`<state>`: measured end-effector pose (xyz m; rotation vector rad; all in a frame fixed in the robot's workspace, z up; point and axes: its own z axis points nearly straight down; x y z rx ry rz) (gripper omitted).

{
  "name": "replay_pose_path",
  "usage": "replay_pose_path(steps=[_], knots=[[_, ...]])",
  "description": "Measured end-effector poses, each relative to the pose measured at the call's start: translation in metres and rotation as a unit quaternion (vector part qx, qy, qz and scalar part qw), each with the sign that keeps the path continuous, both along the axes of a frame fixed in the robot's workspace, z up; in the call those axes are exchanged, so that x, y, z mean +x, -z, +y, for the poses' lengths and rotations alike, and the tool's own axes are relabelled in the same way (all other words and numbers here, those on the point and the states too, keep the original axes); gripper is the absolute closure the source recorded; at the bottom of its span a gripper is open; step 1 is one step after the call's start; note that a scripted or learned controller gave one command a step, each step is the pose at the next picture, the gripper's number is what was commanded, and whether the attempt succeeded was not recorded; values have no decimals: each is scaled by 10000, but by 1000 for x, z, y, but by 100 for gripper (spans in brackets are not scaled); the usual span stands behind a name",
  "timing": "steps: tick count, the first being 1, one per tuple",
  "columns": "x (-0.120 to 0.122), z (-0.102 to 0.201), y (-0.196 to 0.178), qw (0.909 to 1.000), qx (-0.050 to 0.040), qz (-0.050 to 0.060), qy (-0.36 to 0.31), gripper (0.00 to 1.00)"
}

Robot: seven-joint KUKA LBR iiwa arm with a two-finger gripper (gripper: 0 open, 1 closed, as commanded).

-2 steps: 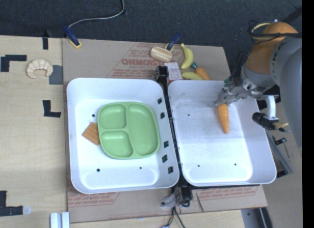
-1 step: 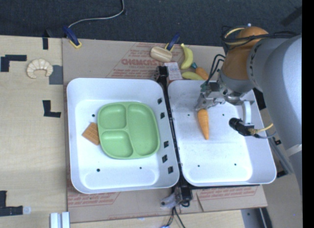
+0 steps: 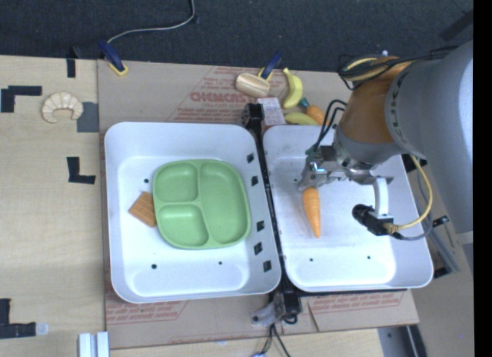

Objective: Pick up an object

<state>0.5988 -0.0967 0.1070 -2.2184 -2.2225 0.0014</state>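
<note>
In the right bin [image 3: 400,271], near its left wall, the gripper [image 3: 315,172] hangs just above the carrot [image 3: 311,211], whose long axis runs away toward the front edge; grip state unclear.

I can see red letters printed on the brown cardboard sheet [image 3: 201,101] that lies under the two bins. Near the top, behind the left bin, I read "CHEMCAS", and then the toy bread roll [image 3: 252,83] covers the rest of the word. More red print runs along the cardboard's front edge, but it is too small for me to read.
</note>
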Motion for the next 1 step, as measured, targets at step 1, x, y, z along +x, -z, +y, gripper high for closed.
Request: replay_pose_path(steps=[1], knots=[[-8,53,-77,10000,1,-7,-3,100]])
